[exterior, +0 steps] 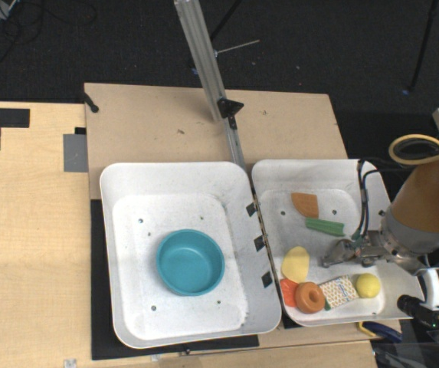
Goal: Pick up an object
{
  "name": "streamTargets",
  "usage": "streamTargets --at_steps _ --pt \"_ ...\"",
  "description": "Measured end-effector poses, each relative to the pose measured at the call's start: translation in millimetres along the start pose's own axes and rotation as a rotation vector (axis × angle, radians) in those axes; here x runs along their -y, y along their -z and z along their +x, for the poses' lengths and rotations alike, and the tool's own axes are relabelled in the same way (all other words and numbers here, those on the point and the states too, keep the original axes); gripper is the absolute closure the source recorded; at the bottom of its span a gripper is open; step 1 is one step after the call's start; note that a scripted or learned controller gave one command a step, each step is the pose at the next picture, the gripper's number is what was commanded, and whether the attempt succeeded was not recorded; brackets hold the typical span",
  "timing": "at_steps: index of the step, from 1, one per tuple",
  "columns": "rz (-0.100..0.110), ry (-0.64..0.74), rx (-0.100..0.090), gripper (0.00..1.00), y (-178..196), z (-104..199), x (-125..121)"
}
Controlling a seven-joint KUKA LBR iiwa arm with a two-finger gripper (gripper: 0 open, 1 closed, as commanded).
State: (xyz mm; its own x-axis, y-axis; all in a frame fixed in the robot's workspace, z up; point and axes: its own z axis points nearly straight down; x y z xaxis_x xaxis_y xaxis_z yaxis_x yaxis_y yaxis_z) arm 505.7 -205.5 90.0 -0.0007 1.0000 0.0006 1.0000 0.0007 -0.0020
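I saw the gripper (332,257) low in the right white bin (269,176), among the toys; I could not tell its grasp state. Nearest lay a pale yellow lemon-shaped plastic fruit (296,264), just left of the tip, apart from it. I judged it light, stiff and slick, best pinched across its narrow middle. A green plastic bar (325,225) sat just behind.

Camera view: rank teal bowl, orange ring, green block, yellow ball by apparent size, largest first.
1. teal bowl, by far the largest.
2. orange ring.
3. green block and yellow ball: too close to rank; the block is longer but thinner, the ball rounder.
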Motion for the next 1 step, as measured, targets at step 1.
streamTargets --at_steps 1 --pt "-0.003 -0.001 0.001 1.0 11.9 -0.9 -0.6"
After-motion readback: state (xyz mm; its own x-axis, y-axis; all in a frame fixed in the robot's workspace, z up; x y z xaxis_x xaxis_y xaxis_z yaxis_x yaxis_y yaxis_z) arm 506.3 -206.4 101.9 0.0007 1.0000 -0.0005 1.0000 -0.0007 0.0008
